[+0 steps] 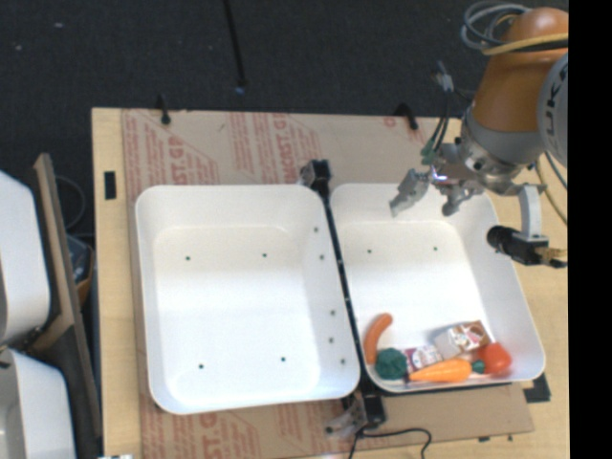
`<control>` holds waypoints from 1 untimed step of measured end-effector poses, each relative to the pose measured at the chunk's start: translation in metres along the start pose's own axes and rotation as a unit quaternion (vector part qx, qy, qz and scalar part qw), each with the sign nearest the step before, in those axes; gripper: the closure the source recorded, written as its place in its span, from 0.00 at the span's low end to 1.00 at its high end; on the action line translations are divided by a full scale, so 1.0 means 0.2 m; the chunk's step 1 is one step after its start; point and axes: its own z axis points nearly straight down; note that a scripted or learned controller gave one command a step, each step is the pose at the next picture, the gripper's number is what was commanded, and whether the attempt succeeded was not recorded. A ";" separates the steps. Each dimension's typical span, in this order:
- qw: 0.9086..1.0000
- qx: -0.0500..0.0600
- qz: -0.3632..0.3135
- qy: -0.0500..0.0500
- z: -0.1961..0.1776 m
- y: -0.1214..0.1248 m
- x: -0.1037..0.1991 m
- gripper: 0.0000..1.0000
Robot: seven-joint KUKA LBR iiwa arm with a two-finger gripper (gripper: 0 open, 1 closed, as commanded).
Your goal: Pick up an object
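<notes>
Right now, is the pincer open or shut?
Open. The pincer hangs over the far end of the right bin with its two fingers spread apart and nothing between them.

My arm [521,75]: grey casing, broad orange band above wrist, partial dark lettering at its side. Pale cable loops on top. Thin wires run down to the metallic grey two-finger gripper [427,197].

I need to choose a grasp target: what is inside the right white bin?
In the right shallow white bin, along its near edge: a curved orange sausage-shaped toy, a dark green lump, an orange carrot, a small printed carton and a red round piece. Anything beneath this cluster is hidden.
</notes>
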 end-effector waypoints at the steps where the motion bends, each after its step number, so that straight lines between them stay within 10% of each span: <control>1: 1.000 0.004 0.000 0.000 0.51 0.08 0.02 0.00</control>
